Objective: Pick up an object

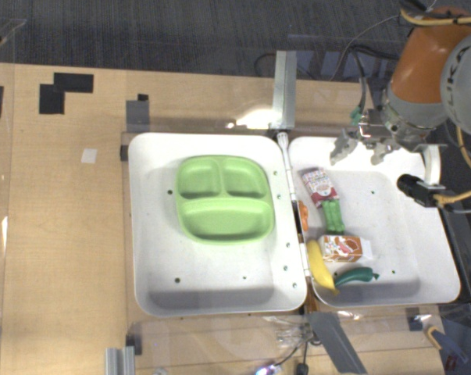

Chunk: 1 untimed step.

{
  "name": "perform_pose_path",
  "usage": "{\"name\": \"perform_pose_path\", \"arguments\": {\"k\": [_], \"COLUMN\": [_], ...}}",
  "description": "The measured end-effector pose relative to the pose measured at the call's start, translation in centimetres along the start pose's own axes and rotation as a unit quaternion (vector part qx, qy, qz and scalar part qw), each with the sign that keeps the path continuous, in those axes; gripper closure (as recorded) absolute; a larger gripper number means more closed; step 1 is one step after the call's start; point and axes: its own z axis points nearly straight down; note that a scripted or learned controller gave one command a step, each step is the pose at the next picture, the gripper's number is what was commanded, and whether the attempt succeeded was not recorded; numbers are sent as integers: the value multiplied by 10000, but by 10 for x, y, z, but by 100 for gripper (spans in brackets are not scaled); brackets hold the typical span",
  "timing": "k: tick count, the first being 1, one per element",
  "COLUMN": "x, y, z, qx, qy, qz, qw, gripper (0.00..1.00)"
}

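My gripper [358, 151] hangs over the far edge of the right bin [407, 209], its two fingers spread open with nothing between them. Below it, in the bin's left half, lie a red and white snack packet [317, 184], a green item [333, 217], a small orange and white carton [344, 248], a yellow banana [319, 268] and a dark green vegetable [355, 276]. The gripper stands above and to the right of the snack packet, apart from all of them.
The left bin [212, 287] holds a green sectioned plate [223, 198]. A metal post [285, 84] rises behind the divider between the bins. Black cables and a fitting [419, 187] run along the right bin's right side.
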Motion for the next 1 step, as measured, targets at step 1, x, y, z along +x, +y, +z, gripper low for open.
{"name": "perform_pose_path", "arguments": {"k": [1], "x": [10], "y": [-17], "z": [78], "qx": [7], "qy": [0], "qz": [508], "qw": [9987], "gripper": [0]}}
